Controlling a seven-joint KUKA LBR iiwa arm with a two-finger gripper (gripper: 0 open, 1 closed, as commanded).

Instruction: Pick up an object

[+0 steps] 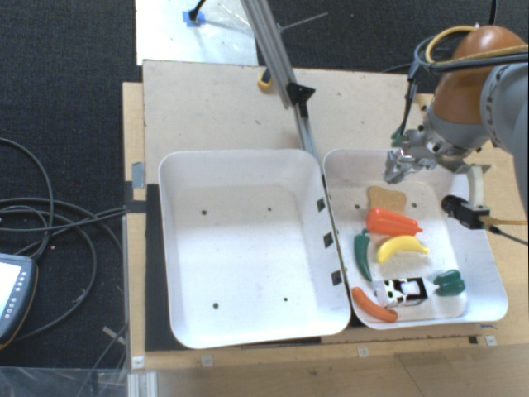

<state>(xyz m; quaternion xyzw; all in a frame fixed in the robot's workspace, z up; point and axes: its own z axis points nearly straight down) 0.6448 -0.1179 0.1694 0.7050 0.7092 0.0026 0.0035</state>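
Our tool (400, 169) hovers just above the bread (386, 198); whether it is released or clenched we cannot tell. We should descend straight, centred, before closing.

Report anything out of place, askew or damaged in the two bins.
Nothing looks damaged or spilled. The toys, among them a banana, a carrot and a bread slice, all lie in the right bin. The gripper hovers over that bin's far edge.

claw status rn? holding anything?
Claw: above the far end of the right bin, just beyond the bread slice. Open or shut cannot be told; nothing visibly held.
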